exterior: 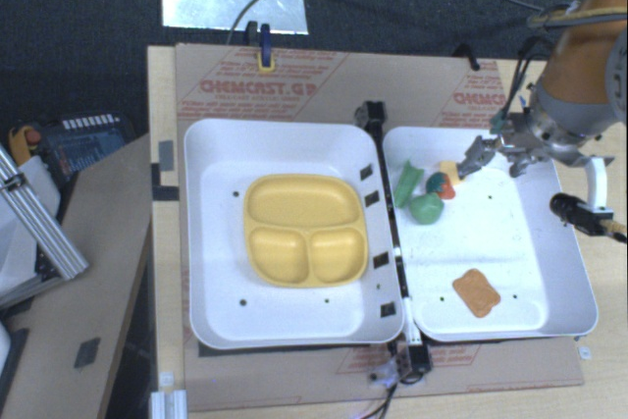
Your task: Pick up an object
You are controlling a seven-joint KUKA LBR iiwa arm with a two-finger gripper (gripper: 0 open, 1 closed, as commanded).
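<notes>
With the gripper [478, 155] seen at the upper right, fingers spread and nothing held, the toy vegetables [425, 192] just left of it are best approached squarely.

Surface with a cardboard sheet and two white bins

The surface [162, 240] is pale wood, and a brown cardboard sheet [294, 83] printed with red lettering lies flat over most of it. On the cardboard sit two shallow white bins side by side, their inner rims touching along black clips at the middle: the left bin [211, 162] and the right bin [559, 250]. A blue and yellow clamp [264, 47] grips the far edge of the cardboard. Cables [402, 370] bunch at the near edge, just below the seam between the bins. Grey tape patches [164, 152] mark the bare strip of surface left of the cardboard.
</notes>
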